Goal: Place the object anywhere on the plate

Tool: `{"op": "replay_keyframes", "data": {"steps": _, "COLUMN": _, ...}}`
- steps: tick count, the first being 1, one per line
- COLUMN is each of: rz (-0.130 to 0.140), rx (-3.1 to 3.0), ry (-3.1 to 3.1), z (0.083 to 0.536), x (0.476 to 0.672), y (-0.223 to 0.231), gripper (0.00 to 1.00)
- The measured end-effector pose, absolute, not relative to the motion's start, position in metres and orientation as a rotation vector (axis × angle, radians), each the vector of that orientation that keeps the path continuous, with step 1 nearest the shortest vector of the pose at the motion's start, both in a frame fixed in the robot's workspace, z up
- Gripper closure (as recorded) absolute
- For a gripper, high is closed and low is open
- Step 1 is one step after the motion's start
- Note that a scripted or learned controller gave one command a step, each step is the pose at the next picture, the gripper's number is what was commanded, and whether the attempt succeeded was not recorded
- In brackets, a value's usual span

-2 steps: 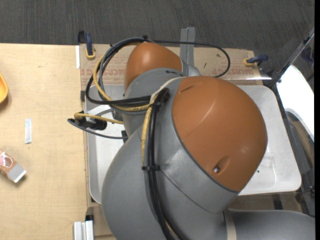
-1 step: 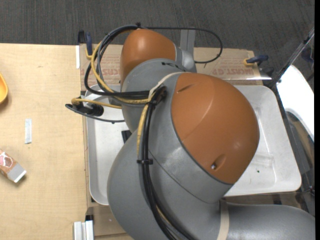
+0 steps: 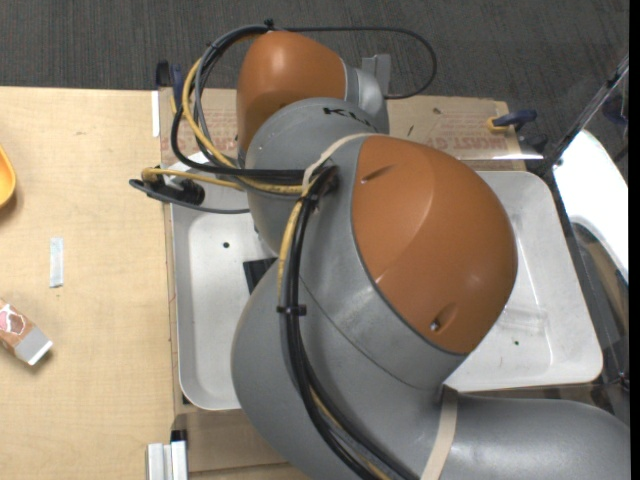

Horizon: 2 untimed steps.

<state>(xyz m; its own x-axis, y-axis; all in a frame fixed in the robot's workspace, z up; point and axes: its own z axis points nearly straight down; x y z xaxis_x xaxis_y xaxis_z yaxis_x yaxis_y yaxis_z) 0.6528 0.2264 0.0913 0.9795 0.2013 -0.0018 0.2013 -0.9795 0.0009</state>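
The grey and orange arm (image 3: 400, 288) fills the middle of the camera view and hides most of both white bins. Its gripper is hidden under the arm's own body. The left bin (image 3: 205, 308) shows only a strip of bare floor on its left side, with a dark patch (image 3: 258, 270) at the arm's edge. The right bin (image 3: 540, 318) shows bare floor at its right. No plate and no loose object can be made out in the bins.
A wooden table (image 3: 80, 218) lies to the left, with an orange thing (image 3: 5, 178) at its left edge, a small white strip (image 3: 56, 262) and a red-and-white packet (image 3: 20, 334). Black and yellow cables (image 3: 200, 173) loop off the arm above the left bin.
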Motion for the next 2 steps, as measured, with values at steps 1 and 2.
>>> {"op": "replay_keyframes", "data": {"steps": 1, "rz": -0.002, "rx": 3.125, "ry": 0.316, "z": 0.092, "x": 0.653, "y": 0.226, "gripper": 0.00}}
{"op": "replay_keyframes", "data": {"steps": 2, "rz": -0.005, "rx": 3.117, "ry": 0.351, "z": 0.092, "x": 0.653, "y": 0.196, "gripper": 0.00}}
